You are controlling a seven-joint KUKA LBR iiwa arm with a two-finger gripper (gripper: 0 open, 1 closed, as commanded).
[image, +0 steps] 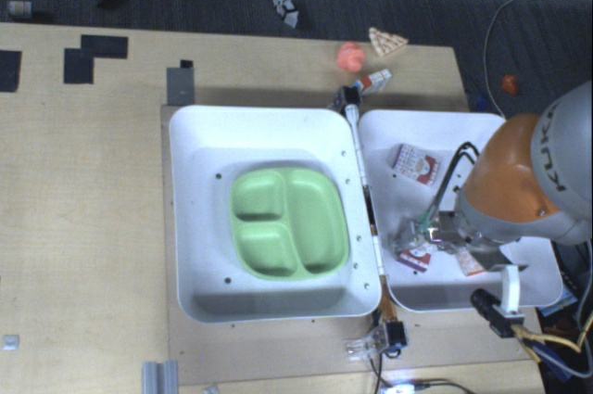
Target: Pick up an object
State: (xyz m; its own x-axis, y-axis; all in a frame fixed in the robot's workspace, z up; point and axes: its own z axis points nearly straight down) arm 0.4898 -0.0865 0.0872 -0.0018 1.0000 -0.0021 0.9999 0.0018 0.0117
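arm (519, 184) reaching in, wrist bent downward

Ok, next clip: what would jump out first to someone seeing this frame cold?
Probably the pale green three-compartment plastic plate, lying flat in the middle of the left shallow white bin. Next, the grey arm's orange band looming over the right shallow white bin, where a small red-and-white card lies near the back and a clutter of small items sits beneath the wrist.
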